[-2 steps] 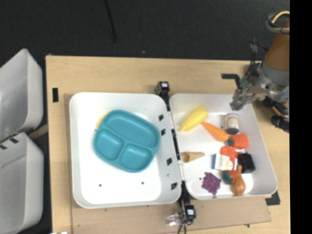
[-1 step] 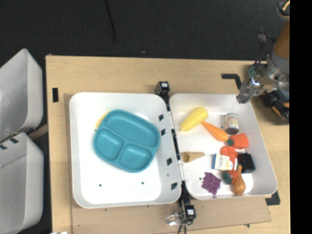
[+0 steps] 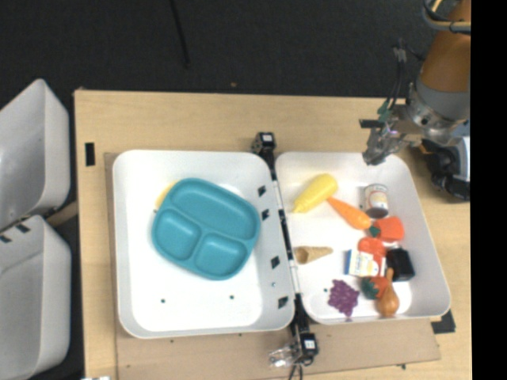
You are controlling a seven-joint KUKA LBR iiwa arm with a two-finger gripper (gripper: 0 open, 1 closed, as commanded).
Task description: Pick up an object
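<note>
Nothing picked yet, by my reading. The gripper [image 3: 379,150] hangs over the far edge of the right bin [image 3: 428,287], on the arm's side, and nothing shows between its fingers. Whether those fingers are spread or pressed together I cannot tell from here; they are small and dark against the bench.

All the candidates sit in that right bin. Taking the yellow corn cob [image 3: 315,192] as my marker: the carrot [image 3: 350,212] lies just beside it toward the arm, with the small can [image 3: 376,199] just beyond the carrot. The ice-cream cone [image 3: 312,253] lies nearer me than the corn, and the purple grapes [image 3: 343,296] nearer still, by the near rim. Across the divider from the corn, the blue divided plate [image 3: 207,228] rests in the left bin [image 3: 139,307].

So the whole job looks ahead: choose a target, descend, close, lift. The can sits closest to the gripper.
</note>
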